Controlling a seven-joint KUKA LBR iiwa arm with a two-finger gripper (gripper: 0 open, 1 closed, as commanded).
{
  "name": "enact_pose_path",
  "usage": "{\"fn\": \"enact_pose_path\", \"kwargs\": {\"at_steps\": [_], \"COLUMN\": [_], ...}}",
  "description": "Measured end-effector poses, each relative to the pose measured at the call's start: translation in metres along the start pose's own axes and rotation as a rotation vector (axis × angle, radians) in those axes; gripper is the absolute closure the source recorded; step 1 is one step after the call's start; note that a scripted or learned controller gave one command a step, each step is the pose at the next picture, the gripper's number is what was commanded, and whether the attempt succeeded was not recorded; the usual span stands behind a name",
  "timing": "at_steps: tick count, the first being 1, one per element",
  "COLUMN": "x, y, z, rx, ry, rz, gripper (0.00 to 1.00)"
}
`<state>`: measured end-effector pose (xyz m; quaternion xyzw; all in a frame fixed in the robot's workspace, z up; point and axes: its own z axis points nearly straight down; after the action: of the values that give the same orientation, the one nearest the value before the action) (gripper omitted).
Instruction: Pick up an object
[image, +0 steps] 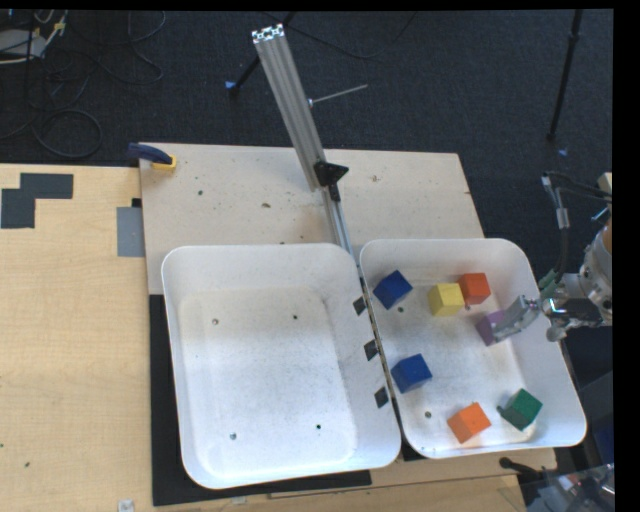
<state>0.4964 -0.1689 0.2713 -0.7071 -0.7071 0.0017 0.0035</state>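
The orange cube lies nearest, untouched in the right bin. The gripper hangs at the purple block; its grasp cannot be judged. Nothing looks lifted, so picking remains.

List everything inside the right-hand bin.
The right bin holds two blue cubes, a yellow cube, two orange cubes, a green cube and a purple block, partly covered by the pincer.
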Motion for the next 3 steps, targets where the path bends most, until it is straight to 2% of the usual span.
{"fn": "enact_pose_path", "kwargs": {"at_steps": [1, 3], "x": [-0.001, -0.012], "y": [0.000, -0.005], "z": [-0.002, 0.109], "rx": [-0.005, 0.001], "ry": [-0.001, 0.000], "rz": [0.002, 0.001], "gripper": [0.00, 0.00]}}
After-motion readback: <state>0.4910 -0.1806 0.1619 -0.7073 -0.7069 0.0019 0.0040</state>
